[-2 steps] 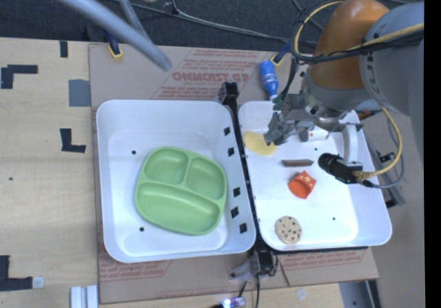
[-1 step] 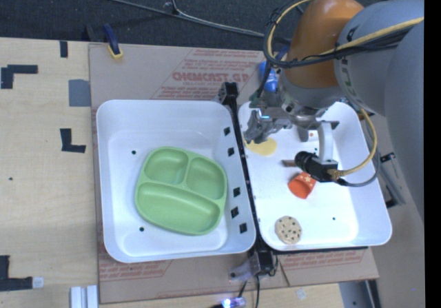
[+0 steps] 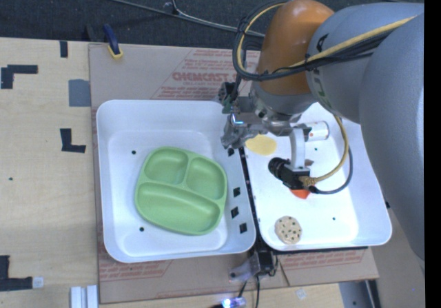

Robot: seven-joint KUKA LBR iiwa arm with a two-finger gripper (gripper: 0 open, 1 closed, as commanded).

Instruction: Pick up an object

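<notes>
**A:** Which object is it after?

**B:** My guess is the pale yellow disc (image 3: 261, 144), lying flat in the right bin (image 3: 358, 227) up at about eleven o'clock, close to the wall shared with the left bin (image 3: 110, 127). The tool (image 3: 238, 127) sits just beside it, at its nine o'clock, right over that dividing wall.

**A:** Clenched or released?

**B:** I cannot tell; the wrist hardware and the orange band (image 3: 293, 41) crowd that spot. Nothing visibly sits in the tool.

**A:** So which step is this?

**B:** I judge it the approach, low over the bin with no grasp made yet. The disc rests on the bin floor.

**A:** What does the next move call for?

**B:** A small shift toward three o'clock to centre on the disc, then a straight descent. It is thin and flat, so the grasp needs to reach right down to the floor.

**A:** Other candidates?

**B:** A speckled cookie (image 3: 288, 229) at six o'clock in the same bin, a small red piece (image 3: 300, 193) near the middle, a white item with a red tip (image 3: 316, 132) at twelve. The green divided plate (image 3: 182, 190) fills the left bin, on the worktop (image 3: 41, 182).
</notes>
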